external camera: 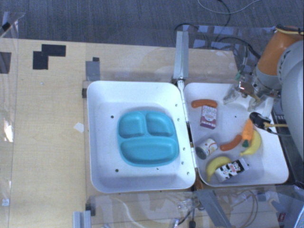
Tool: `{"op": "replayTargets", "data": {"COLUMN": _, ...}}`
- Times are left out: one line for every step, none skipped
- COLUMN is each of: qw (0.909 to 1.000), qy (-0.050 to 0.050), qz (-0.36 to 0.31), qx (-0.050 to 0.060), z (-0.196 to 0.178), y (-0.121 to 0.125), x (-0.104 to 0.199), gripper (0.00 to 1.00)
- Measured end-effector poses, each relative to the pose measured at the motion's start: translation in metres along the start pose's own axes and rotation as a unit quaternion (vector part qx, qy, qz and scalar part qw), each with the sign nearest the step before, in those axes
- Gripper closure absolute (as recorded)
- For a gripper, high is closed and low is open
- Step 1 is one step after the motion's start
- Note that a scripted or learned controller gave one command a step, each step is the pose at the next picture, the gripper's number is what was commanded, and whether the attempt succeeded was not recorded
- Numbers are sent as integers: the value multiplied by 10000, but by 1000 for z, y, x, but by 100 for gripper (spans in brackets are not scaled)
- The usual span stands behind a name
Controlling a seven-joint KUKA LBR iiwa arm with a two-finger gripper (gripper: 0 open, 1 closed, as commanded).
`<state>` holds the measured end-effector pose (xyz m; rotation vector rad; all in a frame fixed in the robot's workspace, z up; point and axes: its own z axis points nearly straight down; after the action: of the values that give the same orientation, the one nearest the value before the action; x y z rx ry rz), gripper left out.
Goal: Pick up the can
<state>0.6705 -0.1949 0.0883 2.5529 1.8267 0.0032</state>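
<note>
Camera view: can (206, 147) lies tipped, sausage (231, 142) and banana (218, 163) just beside.
Jaws: can't tell, honestly.
Risk: can rolls away, or neighbours get grabbed.

Turquoise tray (147, 138) (white bins (102, 127)), yellow bananas (217, 164).

Glossy white plastic bins (137, 91) sit on matt wooden bench (47, 141).

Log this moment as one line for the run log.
task: pick up can | can: on its side, right bin, untouched | gripper: at bin's far edge, away from can | left bin: blue tray
</note>
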Motion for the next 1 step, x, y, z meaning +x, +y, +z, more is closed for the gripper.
{"op": "replayTargets", "data": {"qw": 9819, "qy": -12, "qz": 1895, "qx": 63, "z": -6, "y": -40, "x": 107, "gripper": 0}}
